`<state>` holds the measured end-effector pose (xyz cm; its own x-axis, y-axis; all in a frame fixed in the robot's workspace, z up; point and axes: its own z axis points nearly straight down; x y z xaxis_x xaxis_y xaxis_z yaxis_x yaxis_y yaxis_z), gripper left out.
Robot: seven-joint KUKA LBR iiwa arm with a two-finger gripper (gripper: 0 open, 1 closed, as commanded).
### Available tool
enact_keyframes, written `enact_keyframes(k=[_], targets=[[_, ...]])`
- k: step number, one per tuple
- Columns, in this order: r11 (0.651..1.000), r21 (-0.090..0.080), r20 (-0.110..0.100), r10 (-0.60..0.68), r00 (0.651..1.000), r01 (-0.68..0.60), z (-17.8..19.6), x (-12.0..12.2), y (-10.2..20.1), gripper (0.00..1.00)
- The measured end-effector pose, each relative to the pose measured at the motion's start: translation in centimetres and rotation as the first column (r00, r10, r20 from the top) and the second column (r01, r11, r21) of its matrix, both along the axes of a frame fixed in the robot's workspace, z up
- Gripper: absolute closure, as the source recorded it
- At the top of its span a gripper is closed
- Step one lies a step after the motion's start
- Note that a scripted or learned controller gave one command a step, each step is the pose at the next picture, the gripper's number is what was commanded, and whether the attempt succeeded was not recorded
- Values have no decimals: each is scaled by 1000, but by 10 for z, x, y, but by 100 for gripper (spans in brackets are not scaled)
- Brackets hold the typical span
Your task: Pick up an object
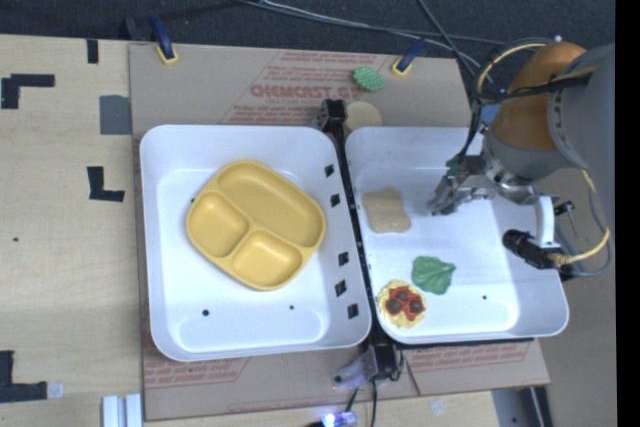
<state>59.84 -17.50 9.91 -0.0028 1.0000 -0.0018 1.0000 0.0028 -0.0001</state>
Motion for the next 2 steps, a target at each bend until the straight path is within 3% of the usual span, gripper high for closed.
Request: enact_keyframes(k=[2], targets=[[1000,1,4,-1,1000,1,90,-1,-4,100]])
